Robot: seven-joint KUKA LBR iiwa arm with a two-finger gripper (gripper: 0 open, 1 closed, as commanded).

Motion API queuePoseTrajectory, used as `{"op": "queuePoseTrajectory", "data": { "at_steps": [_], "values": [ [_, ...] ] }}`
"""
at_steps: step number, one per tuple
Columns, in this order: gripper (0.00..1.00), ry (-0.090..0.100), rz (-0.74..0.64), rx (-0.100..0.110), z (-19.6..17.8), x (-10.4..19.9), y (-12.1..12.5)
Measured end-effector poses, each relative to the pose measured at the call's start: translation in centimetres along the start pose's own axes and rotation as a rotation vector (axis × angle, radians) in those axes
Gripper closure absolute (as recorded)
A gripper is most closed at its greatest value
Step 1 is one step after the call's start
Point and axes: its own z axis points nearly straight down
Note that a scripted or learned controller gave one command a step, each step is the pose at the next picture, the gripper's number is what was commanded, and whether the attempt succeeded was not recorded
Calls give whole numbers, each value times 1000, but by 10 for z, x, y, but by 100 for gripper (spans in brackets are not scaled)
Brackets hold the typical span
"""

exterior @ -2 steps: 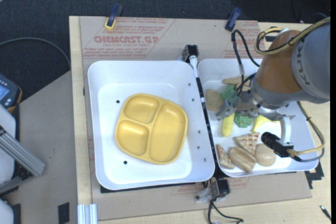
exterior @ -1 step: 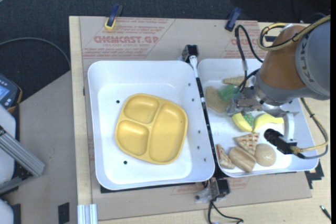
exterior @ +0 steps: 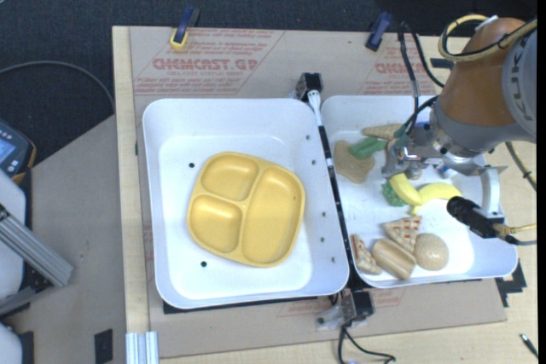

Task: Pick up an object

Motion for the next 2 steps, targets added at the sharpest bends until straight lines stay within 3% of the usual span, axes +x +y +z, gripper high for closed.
{"op": "queuePoseTrajectory", "data": {
  "at_steps": [1,2],
  "values": [
    [100,-1,1,-3,-54,-11,0],
    [100,0,-1,-1,-74,-12,2]
  ]
}}
